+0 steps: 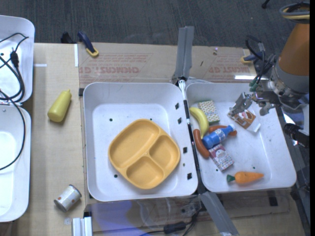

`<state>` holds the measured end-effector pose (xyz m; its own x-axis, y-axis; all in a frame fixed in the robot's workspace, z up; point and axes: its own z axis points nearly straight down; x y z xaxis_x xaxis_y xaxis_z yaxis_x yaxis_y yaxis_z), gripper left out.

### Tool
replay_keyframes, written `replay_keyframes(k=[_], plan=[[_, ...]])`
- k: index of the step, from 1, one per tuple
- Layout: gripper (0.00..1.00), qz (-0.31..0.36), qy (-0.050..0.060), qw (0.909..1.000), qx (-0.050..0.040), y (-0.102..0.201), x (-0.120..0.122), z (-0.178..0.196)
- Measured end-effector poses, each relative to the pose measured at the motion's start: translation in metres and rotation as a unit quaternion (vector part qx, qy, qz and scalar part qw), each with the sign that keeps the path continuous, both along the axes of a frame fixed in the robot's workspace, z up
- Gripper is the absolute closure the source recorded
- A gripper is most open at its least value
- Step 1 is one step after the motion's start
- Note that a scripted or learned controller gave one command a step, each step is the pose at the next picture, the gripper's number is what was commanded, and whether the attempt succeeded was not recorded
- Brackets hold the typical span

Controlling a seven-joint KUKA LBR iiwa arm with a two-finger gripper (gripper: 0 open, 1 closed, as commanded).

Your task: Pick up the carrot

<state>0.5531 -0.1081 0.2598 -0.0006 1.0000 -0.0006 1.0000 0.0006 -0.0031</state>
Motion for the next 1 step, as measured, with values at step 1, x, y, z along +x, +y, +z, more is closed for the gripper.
replay_keyframes(k=[1], plan=[[0.0,0.104,0.0,0.9946,0.0008,0.0046,-0.0761,-0.1074]])
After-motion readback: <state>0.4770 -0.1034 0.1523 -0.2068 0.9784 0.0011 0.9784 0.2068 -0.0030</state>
